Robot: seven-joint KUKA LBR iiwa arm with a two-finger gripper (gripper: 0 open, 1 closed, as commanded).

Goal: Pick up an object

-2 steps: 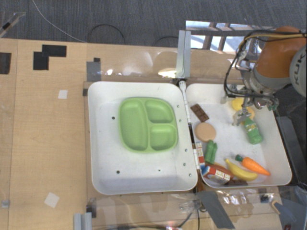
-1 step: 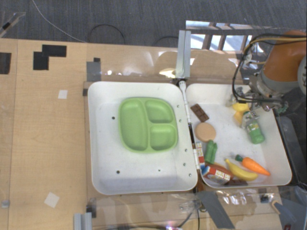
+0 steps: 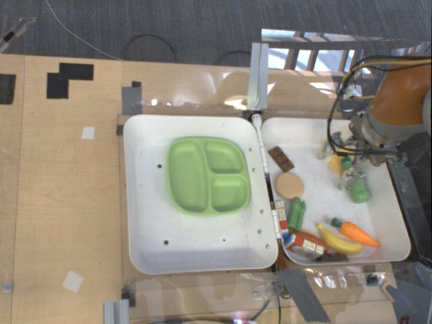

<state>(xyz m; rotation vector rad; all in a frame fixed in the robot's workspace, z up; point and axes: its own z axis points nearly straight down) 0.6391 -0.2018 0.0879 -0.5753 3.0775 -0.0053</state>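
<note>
A small green plastic toy point(image 3: 360, 192) with a rounded, lumpy body is seen in the right shallow white bin point(image 3: 402, 243), near that bin's right wall and directly under the jaws of the grey arm's gripper point(image 3: 354, 171). The gripper is lowered over the toy's upper end; whether it touches the toy cannot be told, and the setting of the jaws cannot be told either, since cables and the wrist blur that spot. A yellow piece point(image 3: 337, 165) is seen just left of the gripper.

Further from the green toy, toward the bin's left wall, a brown chocolate-bar toy point(image 3: 281, 158), a tan round disc point(image 3: 289, 185) and a green pepper-like toy point(image 3: 296, 214) are laid. At the bin's near edge a yellow banana point(image 3: 339, 240), an orange carrot point(image 3: 358, 233) and a red packet point(image 3: 307, 240) are crowded together. A light green divided plastic plate point(image 3: 208, 175) is set in the left white bin point(image 3: 145, 235) on the wooden surface point(image 3: 61, 201).
</note>
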